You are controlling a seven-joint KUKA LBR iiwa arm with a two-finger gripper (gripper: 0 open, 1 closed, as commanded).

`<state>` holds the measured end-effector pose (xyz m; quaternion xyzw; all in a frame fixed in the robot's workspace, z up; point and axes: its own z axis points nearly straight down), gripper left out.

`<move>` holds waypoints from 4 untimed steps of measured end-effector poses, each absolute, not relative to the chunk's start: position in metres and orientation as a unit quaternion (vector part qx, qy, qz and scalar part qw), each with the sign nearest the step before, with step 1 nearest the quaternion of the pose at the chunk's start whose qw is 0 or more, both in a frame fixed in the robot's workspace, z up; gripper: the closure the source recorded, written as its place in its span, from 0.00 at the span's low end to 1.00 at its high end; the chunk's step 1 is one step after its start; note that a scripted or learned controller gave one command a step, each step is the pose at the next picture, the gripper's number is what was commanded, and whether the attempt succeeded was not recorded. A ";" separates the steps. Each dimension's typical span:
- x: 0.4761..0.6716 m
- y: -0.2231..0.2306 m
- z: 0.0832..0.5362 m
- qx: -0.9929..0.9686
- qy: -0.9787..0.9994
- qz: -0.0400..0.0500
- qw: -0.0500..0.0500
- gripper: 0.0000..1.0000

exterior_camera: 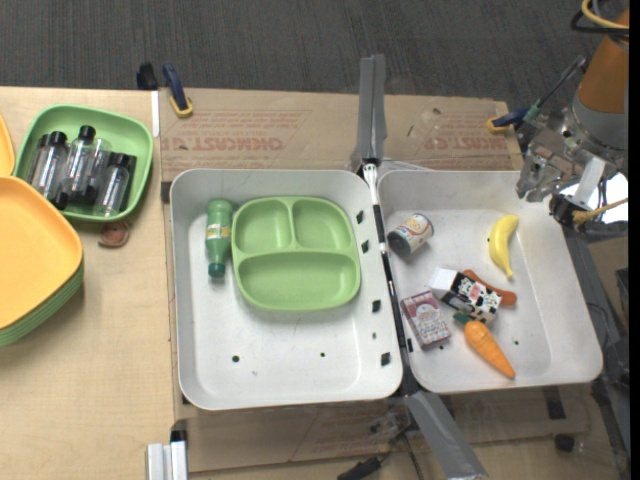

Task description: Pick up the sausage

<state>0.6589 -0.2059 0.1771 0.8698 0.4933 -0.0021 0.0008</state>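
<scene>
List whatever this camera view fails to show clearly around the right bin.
- Sausage: mostly covered by the black-and-white box; only its reddish ends show.
- Gripper: fingers too small and cluttered to read, at the right bin's far edge.
- Can label: too small to read.

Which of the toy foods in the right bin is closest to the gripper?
The banana. It lies near the bin's upper right, just below the gripper, while the carrot and sausage lie lower down.

Two white bins: the left bin (pixel 200 358) holds a green divided plate (pixel 296 253); the right bin (pixel 560 353) holds a banana (pixel 503 244), carrot (pixel 489 348) and sausage (pixel 497 290).
</scene>
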 end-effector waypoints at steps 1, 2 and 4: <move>0.659 -0.206 0.186 0.869 0.495 -0.003 0.001 1.00; 0.659 -0.205 0.194 0.868 0.496 -0.004 0.002 1.00; 0.659 -0.209 0.092 0.917 0.399 -0.001 0.000 1.00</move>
